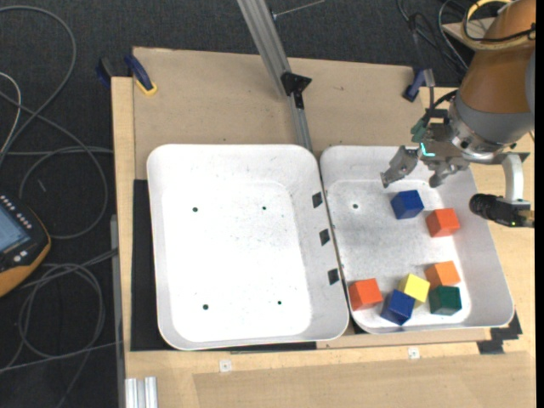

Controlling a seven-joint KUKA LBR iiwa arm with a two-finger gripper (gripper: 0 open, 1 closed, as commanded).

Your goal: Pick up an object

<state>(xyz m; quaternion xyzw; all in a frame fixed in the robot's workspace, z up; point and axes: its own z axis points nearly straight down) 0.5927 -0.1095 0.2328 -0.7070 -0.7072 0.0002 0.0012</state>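
Above the right bin [476,253], seen from the fixed overhead camera, you find the claw [422,170] hanging with its two fingers spread apart and nothing between them. It sits just up and left of a blue cube [407,203], which lies on the bin floor close beneath the fingertips; judge this the likeliest thing to be picked, since the claw is poised nearest it. An orange cube [442,222] rests just beside the blue one, toward the right wall. Five more blocks crowd the bin's near edge: an orange block [365,292], a second blue block [397,307], a yellow block [416,287], another orange block [442,272] and a green block [444,300], several touching. Their clustering probably makes them harder targets than the two freer cubes. The left bin [238,245] lies on the tabletop [212,92] alongside. Note what you cannot read: the arm [501,75] is cut off at the frame's right, the claw's height over the blue cube is uncertain from this slant, and the green block partly hides behind its neighbours.
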